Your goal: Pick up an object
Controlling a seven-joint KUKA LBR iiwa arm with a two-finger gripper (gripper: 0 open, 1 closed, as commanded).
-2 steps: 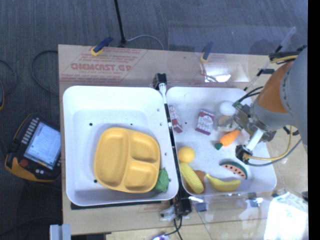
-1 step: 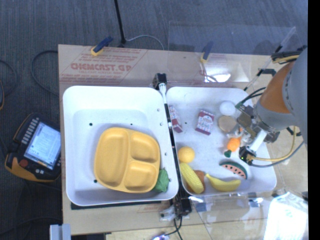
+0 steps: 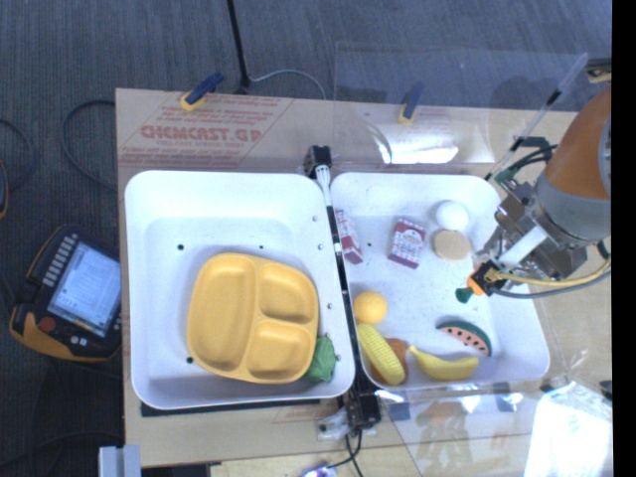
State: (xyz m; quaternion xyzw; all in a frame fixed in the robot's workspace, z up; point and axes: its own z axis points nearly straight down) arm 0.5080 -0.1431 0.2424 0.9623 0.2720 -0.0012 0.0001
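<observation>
The right bin (image 3: 517, 341) holds several toy foods. Among them are a red carton (image 3: 406, 241), a white ball (image 3: 451, 213), a tan round piece (image 3: 451, 244), a yellow fruit (image 3: 370, 307), a corn cob (image 3: 381, 353), a banana (image 3: 443, 364) and a watermelon slice (image 3: 465, 335). My gripper (image 3: 480, 278) hangs over the bin's right side, just above the watermelon slice and right of the tan piece. A small orange and green bit (image 3: 470, 288) shows at its tip; I cannot tell if it is a held thing.
The left bin (image 3: 159, 217) holds a yellow divided plate (image 3: 253, 316) with a green item (image 3: 323, 359) at its lower right corner. A small red box (image 3: 346, 237) lies by the divider between the bins. Yellow cables loop beside the wrist at the right.
</observation>
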